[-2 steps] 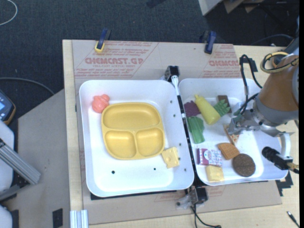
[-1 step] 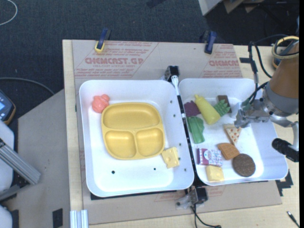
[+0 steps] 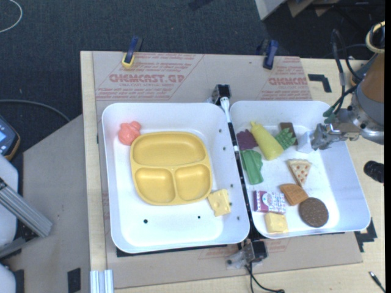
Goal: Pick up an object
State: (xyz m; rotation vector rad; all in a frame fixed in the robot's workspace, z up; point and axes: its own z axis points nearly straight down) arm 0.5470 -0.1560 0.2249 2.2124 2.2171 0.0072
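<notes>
end effector (image 3: 321, 137) | finger spread: cannot tell | over right bin (image 3: 360, 191), just beside broccoli (image 3: 285, 139)

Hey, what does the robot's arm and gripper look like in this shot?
The arm is grey with a metallic silver wrist section, and black cables loop along it. The gripper at its tip is small, grey metal, blocky in shape. No markings are readable.

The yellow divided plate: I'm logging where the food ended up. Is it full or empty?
Empty. All three compartments of the yellow divided plate show bare; the cheese wedge and pink piece lie outside it on the left bin.
</notes>
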